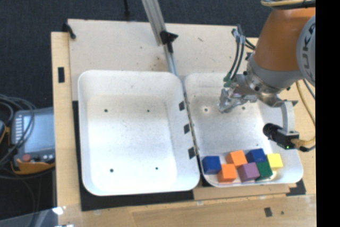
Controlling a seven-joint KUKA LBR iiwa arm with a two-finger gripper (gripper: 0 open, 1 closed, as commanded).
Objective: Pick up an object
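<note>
Several small coloured blocks lie packed along the front edge of the right bin [212, 130]: a blue block [211, 164], an orange block [228, 172], another orange block [237, 157], a purple block [247, 171], a green block [264, 169], a dark blue block [257, 156] and a yellow block [274, 161]. My gripper [228, 102] hangs over the back middle of that bin, well behind the blocks. Nothing shows between its fingers.
The left bin [133, 130] sits beside the right one, with small black clips along the shared rim. A slanted aluminium bar [151, 2] rises from the back of the bench. A black cable connector [279, 135] hangs by the right bin's right side.
</note>
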